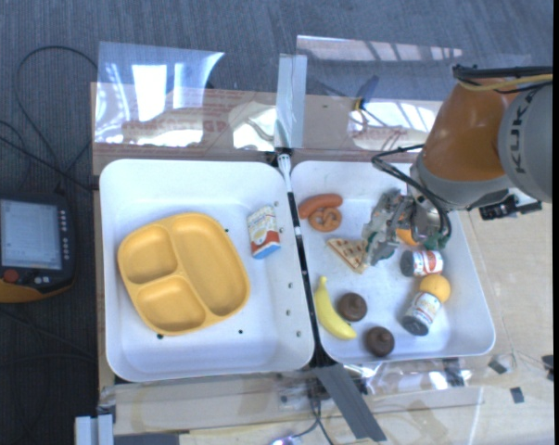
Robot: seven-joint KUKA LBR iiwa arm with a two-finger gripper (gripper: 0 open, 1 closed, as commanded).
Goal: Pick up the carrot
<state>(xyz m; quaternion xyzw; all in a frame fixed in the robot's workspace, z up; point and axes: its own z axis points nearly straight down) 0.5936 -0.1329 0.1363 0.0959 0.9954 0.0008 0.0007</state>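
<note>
Status from the camera view: grey arm with orange band (474,142) reaches in over the right white bin (474,336); its gripper (388,228) sits low among the clutter in that bin's upper middle; whether it is open or closed, cannot tell, since the wrist hides it; nothing visibly held.

Small orange piece (407,236) shows just beside the gripper, partly hidden by it; I judge that to be the carrot, low confidence; it looks to be lying in the bin, not lifted.

Neighbours are tight: silver can with red label (423,262) just below it; tan waffle-like wedge (349,253) to the left; reddish-orange sausage-shaped toy (319,203) and brown pretzel (326,219) further left, which could be mistaken for the target; yellow banana (332,310) near the bin's left wall.

Left white bin (121,360) has a yellow divided plate (182,272) and a small white carton (263,230); neither matters here.

Progress estimate: approach done, gripper at the target; grasp unconfirmed; lift not yet done; main risk is snagging the can instead.
</note>
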